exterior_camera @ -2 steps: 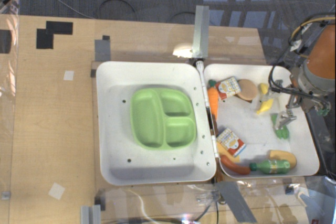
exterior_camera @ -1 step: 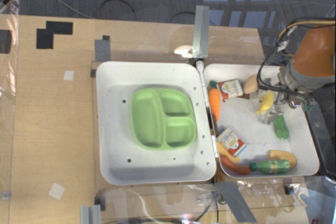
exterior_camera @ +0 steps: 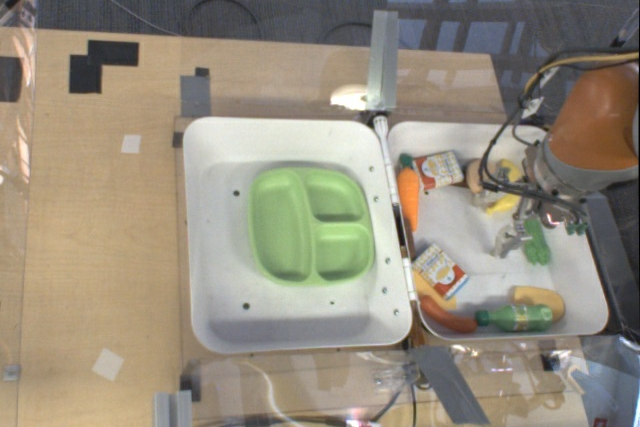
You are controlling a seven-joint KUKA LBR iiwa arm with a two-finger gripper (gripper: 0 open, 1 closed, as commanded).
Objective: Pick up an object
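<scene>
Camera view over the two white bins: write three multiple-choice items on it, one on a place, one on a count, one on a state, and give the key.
1. Where does the green sectioned plastic plate lie?
A. in the left white bin
B. in the right white bin
C. on the wooden bench

2. How many compartments does that plate have?
A. two
B. three
C. five

3. How does the green plastic bottle rest?
A. upright
B. on its side
C. leaning on the plate

Key: 1 A, the plate sits in the middle of the left bin. 2 B, one long section and two smaller ones show. 3 B, the bottle lies flat along the right bin's near edge, beside the red sausage-shaped toy.
</scene>
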